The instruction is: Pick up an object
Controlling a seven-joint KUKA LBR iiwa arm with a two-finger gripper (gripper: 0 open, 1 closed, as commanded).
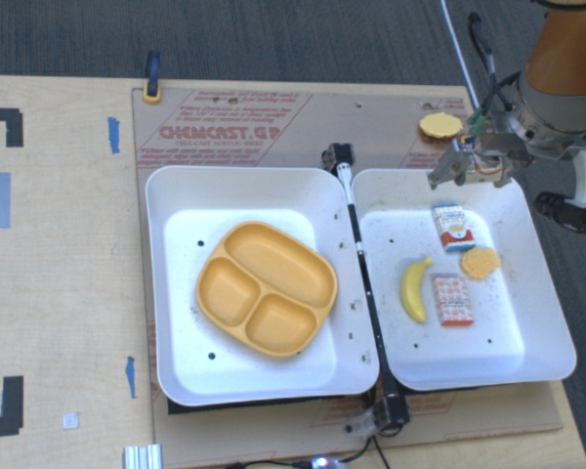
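Gripper (pixel 461 167) hangs over the right bin's (pixel 542 355) far rim, fingers spread, holding nothing. In that bin lie a yellow banana (pixel 414 289), two red-and-white cartons (pixel 452 228) and a round orange cracker (pixel 481 262).

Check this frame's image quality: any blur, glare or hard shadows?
Camera view: the bins and plate are sharp under even light; soft shadows only, as under the banana; the white bin floors are bright yet not blown out; the gripper is a little blurred against clutter, and the arm is cut by the frame edge.
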